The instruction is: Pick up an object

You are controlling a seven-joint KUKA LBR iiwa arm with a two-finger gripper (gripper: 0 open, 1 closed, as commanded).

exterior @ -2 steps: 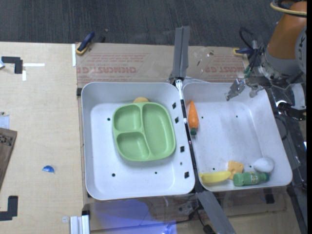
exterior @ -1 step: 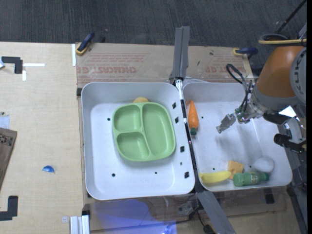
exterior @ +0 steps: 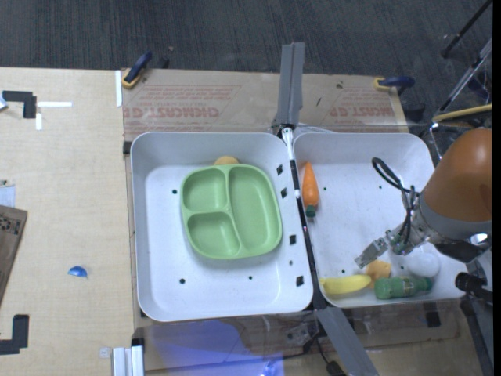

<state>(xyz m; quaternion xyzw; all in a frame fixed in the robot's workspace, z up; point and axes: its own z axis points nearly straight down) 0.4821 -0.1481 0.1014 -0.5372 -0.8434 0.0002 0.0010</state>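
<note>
Fingers (exterior: 374, 251) seemingly open, unladen, beside orange ball (exterior: 380, 269), banana (exterior: 346, 285), green bottle (exterior: 402, 287).

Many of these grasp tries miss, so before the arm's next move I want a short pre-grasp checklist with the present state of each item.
1. Gripper is over the right bin: ok.
2. Nothing between its fingers yet: ok, they look empty.
3. Targets within reach: ok; small orange item, banana and green bottle lie just below the gripper.
4. Targets spaced for a clean grasp: not ok; those three crowd together at the bin's near wall.
5. Carrot free of the cluster: ok, it lies alone by the divider.
6. Finger opening: cannot tell.
</note>
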